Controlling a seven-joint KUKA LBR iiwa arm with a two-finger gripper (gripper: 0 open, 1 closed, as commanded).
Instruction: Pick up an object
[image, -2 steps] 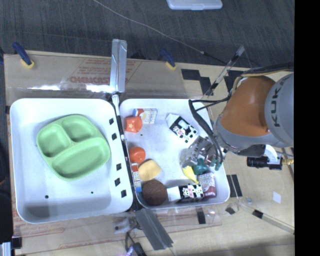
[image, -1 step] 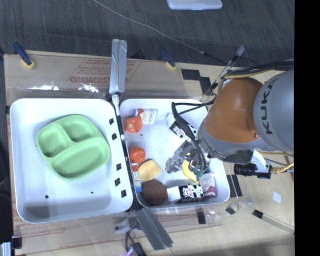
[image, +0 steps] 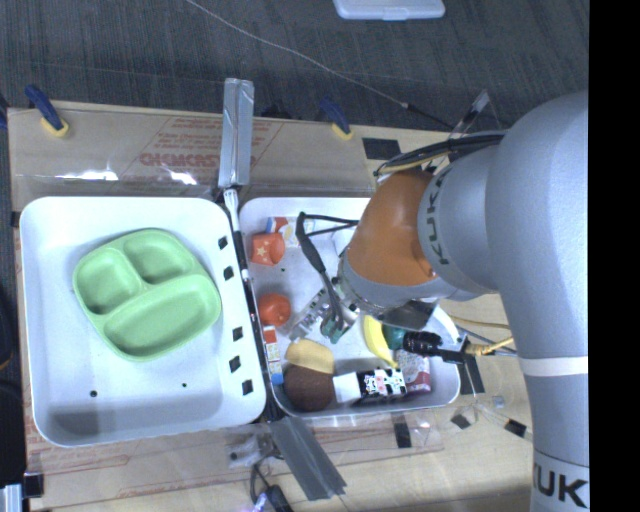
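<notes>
The right bin (image: 262, 215) holds the loose objects. A red tomato-like piece (image: 266, 249) lies near its upper left corner, and a second red piece (image: 275, 309) sits further down along the left wall. Toward the lower left corner a pale yellow lump (image: 310, 355) rests touching a dark brown rounded thing (image: 309, 388) just below it. A black-and-white patterned packet (image: 382, 384) lies along the bottom wall, beside a small red item (image: 417, 380). A yellow banana (image: 377, 341) shows partly under the arm (image: 480, 220), near the middle of the bin.

The gripper (image: 330, 315) hangs low in the middle of this bin, between the lower red piece and the banana, just above the pale lump. Whether it is clenched or released I cannot tell; the metal parts are too small and cluttered, and nothing is plainly seen in its grasp.

The left bin (image: 50, 380) carries a green divided plate (image: 147, 291), lying flat near its centre. Both bins sit side by side on the counter (image: 120, 140), with blue clamps (image: 47, 110) on its far edge.
</notes>
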